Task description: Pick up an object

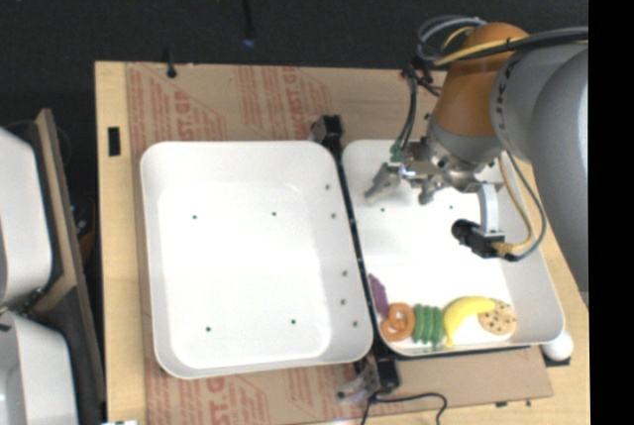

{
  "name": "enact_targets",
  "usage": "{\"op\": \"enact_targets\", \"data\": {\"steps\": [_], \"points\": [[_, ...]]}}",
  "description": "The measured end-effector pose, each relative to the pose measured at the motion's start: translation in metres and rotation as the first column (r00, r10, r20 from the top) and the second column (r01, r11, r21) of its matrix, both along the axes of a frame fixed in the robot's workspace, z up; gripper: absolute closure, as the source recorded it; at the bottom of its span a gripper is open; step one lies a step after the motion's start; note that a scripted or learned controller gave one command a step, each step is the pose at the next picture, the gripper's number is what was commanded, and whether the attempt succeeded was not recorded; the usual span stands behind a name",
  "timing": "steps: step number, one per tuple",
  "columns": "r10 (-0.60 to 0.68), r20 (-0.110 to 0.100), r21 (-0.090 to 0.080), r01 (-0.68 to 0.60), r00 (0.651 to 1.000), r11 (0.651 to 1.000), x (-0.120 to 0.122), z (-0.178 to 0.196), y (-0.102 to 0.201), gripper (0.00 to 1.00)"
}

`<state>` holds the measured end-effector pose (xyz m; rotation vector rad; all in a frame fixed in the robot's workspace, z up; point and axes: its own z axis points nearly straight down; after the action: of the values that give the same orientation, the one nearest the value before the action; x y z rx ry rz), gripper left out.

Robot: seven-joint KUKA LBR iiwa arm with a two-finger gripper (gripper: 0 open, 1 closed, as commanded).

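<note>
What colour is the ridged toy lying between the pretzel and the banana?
Green; the ridged toy shows best in the camera view, at the right bin's near edge.

Arm (pixel 515 106) reaching down, fingers (pixel 380 183) seemingly spread

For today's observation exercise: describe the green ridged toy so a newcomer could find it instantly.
Start at the right-hand white bin and look along its near edge, where small toys lie in a row. The green ridged toy sits between an orange pretzel-shaped ring and a yellow banana; it alone is green.

Right bin (pixel 525 299) middle bare; toys (pixel 448 321) crowd near wall; arm (pixel 475 106) overhangs far end.
</note>
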<state>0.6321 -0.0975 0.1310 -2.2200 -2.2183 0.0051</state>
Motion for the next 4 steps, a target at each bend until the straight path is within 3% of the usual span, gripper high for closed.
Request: {"op": "enact_targets", "data": {"steps": [1, 2, 3, 4], "points": [[-0.001, 0.007, 0.0, 0.001, 1.0, 1.0, 0.002, 0.014, -0.001, 1.0], [-0.001, 0.009, 0.0, 0.001, 1.0, 1.0, -0.006, 0.061, -0.003, 1.0], [0.0, 0.007, 0.0, 0.0, 1.0, 1.0, -0.005, 0.083, -0.003, 1.0], [0.005, 0.006, 0.001, -0.005, 1.0, 1.0, -0.007, 0.09, 0.053, 1.0]]}}
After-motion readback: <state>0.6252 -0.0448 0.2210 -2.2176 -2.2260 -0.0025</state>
